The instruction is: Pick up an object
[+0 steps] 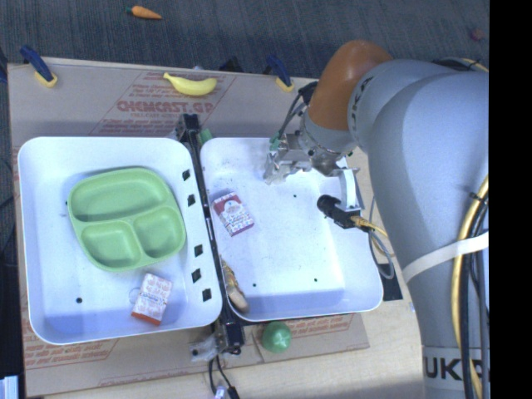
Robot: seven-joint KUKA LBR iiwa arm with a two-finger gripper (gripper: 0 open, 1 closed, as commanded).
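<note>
We can't tell the gripper [283, 163] state; left of it, cardboard [158, 106] reads "CHEMCAST GP"; red box [233, 214] label unreadable.

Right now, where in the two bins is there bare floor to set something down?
Right bin: bare floor from the red packet across to the right wall; the top is crowded by the gripper. Left bin: the green tray fills the middle, leaving strips along the left wall and beside the small box.

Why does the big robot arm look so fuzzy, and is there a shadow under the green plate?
Camera view: the arm sits nearest the lens and looks soft; the green plate is sharper, edged by a faint shadow on the left bin; lighting is even, without strong glare.
</note>
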